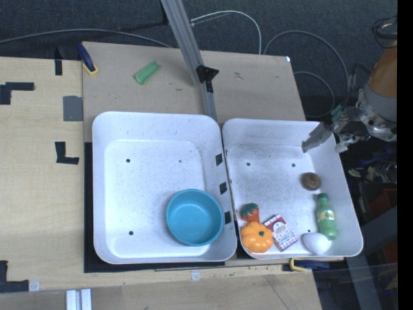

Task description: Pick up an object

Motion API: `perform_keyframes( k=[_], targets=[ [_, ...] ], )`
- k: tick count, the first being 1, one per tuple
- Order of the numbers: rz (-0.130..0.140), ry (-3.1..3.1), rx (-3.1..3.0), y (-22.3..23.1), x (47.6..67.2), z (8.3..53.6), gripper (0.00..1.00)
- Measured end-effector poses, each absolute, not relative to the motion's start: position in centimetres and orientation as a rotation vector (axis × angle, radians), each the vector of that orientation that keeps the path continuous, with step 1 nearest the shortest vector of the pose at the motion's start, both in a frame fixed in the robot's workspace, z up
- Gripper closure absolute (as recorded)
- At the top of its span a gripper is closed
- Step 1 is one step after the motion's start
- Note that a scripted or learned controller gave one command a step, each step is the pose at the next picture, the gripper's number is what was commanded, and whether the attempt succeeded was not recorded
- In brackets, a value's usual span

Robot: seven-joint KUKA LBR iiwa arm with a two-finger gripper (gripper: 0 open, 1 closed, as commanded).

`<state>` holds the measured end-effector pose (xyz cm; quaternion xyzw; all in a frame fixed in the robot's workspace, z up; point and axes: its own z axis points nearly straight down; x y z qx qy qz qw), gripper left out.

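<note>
The right bin [271, 137] holds several small things along its near and right side: a brown round lump [311, 181], a green bottle [325, 216], a white egg [315, 243], an orange pumpkin [257, 237], a red and white packet [280, 231] and a small orange and green piece [250, 211]. My gripper [321, 136] hangs over the bin's far right rim, above and beyond the brown lump, touching none of the objects. The arm's orange band [389, 73] is at the right edge.
A blue bowl [194, 216] sits in the left bin [129, 134] near its front right corner. A grey pole [184, 34] slants across the bench behind the bins. A green block [146, 72] lies on the bench top.
</note>
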<state>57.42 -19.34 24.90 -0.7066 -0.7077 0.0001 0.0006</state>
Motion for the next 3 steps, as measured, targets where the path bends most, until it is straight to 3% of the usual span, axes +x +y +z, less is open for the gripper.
perform_keyframes(
  k=[1, 3],
  targets=[
    [0.0, -2.223, -2.219, -19.3, 57.4, 24.9, 0.0],
    [0.007, -2.218, -2.217, -20.5, 56.6, 12.8, 0.0]
  ],
)
